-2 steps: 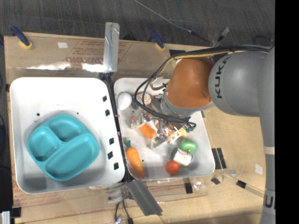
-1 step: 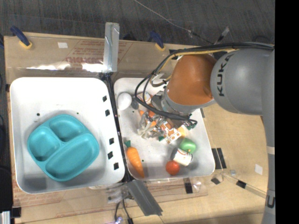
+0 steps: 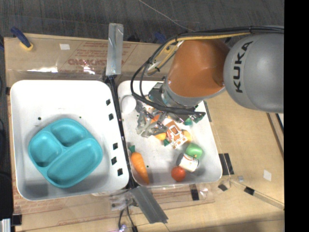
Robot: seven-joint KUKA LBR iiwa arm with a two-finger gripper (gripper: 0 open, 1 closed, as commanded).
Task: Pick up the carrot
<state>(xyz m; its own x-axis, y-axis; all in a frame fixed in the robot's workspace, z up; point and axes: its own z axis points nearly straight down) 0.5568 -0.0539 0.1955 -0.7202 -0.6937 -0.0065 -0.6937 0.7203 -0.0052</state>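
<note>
Teal divided plate sits in the left bin. Right of that plate, the carrot lies along the right bin's near-left wall. Gripper hovers above the toy pile, jaws unreadable. Arm reads "KUKA".

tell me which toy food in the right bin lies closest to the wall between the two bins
The carrot: the long orange piece with a green top, lying along the right bin's left wall. The red tomato and the green-topped piece sit farther right.
</note>
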